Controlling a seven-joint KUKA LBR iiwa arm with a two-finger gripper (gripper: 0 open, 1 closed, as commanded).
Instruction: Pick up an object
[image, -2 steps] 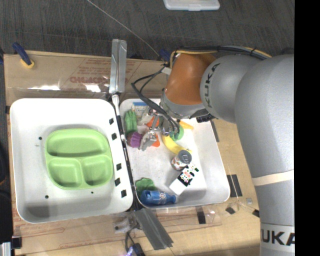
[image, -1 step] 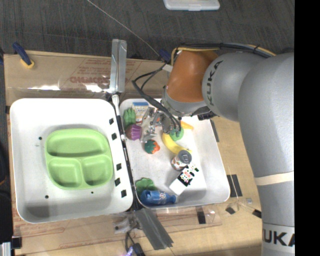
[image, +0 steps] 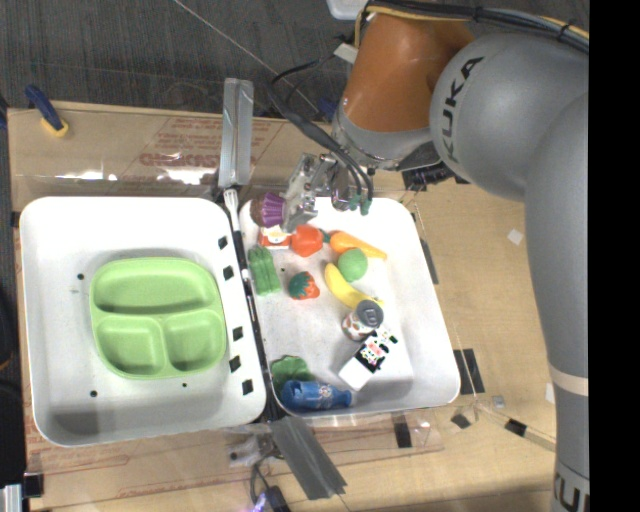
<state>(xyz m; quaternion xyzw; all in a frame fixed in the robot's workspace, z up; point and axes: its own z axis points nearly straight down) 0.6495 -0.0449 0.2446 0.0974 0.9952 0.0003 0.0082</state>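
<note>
1. Nearest the camera: blue pouch and a green leafy item at the right bin's near wall, well away from the claw, on the opposite side of the bin; prob. just lying loose where they fell, no order to them.
2. Next up toward the claw: white carton w/ black spots, small can, banana, green round fruit, orange carrot-like piece, strawberry, green ridged piece; all in a loose heap across the bin floor, several touching; reads as a jumbled pick supply.
3. Closest to the claw: purple cup-like item just beside it, toward the left bin; orange-red fruit and a small white/orange piece just below it.
4. Left bin holds a green divided tray; well apart from the claw; likely the drop-off side.
5. Claw sits at the far corner of the right bin, hanging over the purple and orange items; fingers are a blur of metal, so can't tell how far open, nor whether anything's in them or touched.
6. Judgement: no pick confirmed yet; likely targets are those far-corner items.
</note>
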